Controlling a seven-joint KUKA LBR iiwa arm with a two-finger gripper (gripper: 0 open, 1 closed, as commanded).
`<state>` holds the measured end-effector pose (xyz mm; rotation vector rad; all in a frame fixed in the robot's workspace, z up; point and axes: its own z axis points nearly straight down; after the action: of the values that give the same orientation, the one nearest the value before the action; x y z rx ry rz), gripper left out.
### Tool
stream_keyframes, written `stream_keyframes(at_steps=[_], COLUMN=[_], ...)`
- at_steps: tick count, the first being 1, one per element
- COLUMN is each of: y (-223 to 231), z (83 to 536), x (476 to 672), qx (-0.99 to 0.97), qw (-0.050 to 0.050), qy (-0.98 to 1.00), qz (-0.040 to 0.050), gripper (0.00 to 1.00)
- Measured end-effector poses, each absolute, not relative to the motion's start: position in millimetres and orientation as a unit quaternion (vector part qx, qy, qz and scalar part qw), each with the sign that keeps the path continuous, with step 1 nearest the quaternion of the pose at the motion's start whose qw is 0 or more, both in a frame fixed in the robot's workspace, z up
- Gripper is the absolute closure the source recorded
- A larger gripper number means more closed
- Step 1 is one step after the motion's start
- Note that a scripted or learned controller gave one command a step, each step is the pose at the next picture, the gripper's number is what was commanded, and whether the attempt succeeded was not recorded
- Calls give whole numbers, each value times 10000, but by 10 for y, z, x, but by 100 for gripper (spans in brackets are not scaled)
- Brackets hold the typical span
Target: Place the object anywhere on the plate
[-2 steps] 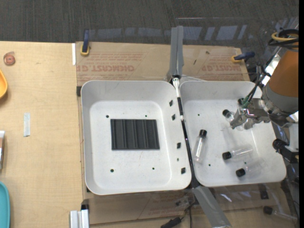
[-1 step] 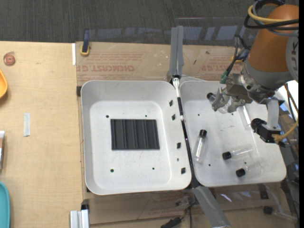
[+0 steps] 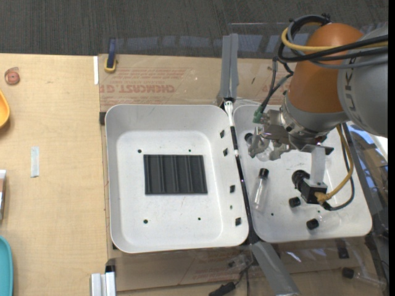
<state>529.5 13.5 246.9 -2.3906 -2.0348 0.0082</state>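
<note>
The dark ribbed plate (image 3: 175, 174) in the left bin (image 3: 123, 128) makes the handiest landmark; everything of interest lies to its right, across the divider, in the right bin (image 3: 352, 224). The likeliest object is the small pen-like cylinder (image 3: 261, 188), dark-capped at its far end with a pale, glassy body, lying flat on the bin floor just beyond the plate's right edge; a few small black pieces (image 3: 312, 224) sit further right again, so which one the program means is open to doubt. I'd judge the cylinder light and stiff, smooth enough to roll or squirt out of a pinch, and possibly fragile if that body is glass; the sensible hold is across its middle, fingers square to its length, and pressed gently.

The arm (image 3: 327, 73) comes in from the far right of the plate, its orange band bulking over the top of the right bin, wrist bent steeply down; the gripper (image 3: 266, 145) hangs just above and beyond the cylinder's capped end, nearer the divider than the bin's middle; amid cables and brackets I cannot tell how wide it stands, and nothing shows between its tips.
</note>
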Motion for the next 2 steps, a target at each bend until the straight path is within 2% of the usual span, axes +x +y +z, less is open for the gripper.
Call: stream_keyframes(at_steps=[1,2], y=[816,1585], z=[2060,1934], x=[5325,5000], qx=[-7710,-7453], qw=[11,7], qy=[-6368,-6668], qz=[31,28], gripper=[100,100])
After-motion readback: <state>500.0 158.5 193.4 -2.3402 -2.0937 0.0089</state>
